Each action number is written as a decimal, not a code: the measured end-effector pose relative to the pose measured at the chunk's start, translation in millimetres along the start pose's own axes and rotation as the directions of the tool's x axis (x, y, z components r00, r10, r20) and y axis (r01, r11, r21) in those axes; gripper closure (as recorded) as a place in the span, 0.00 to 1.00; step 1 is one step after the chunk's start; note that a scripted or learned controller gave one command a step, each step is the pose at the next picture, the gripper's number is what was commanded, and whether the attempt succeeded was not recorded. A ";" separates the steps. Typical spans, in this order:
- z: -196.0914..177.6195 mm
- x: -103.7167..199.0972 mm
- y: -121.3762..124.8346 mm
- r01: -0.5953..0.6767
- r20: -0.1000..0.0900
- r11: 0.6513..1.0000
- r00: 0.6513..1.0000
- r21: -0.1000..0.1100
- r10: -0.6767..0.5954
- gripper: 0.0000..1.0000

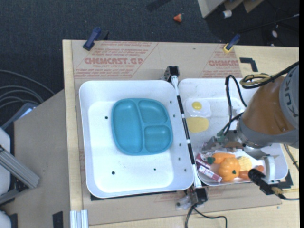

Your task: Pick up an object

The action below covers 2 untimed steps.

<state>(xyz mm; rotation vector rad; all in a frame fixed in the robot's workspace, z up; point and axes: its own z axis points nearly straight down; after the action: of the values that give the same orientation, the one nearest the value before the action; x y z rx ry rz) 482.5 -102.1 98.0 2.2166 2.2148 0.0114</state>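
My claw (223, 139) is down in the right bin (216, 87), at its near half; cannot tell how the claw stands, my own wrist and orange band hide most of it. Just below the claw, at the bin's near end, sits a heap of toy food: an orange bell pepper (228, 167) in the middle, a red and white packet (208, 167) to its left against the bin's divider wall, a pale yellow piece (244, 161) on the pepper's right, a small orange bit (243, 175) near the bin's front edge. The heap is close to the claw but nothing from it is seen inside the claw. Beyond the claw, toward the bin's far end, a yellow oval slice (197, 124) lies flat, and just past it a fried egg toy (197, 107), the two nearly touching. Well to the claw's left, across the divider, the left bin (95, 127) holds a teal divided plate (141, 126), three compartments, lying flat near the bin's middle.
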 end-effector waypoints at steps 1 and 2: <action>10.3 7.7 -0.7 -0.002 0.003 1.000 1.000 0.001 0.002 0.00; -0.1 9.1 0.2 -0.001 0.000 1.000 1.000 -0.001 0.001 1.00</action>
<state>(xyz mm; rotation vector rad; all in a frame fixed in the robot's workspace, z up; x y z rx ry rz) 482.8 -92.9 98.0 2.2174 2.2135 0.0121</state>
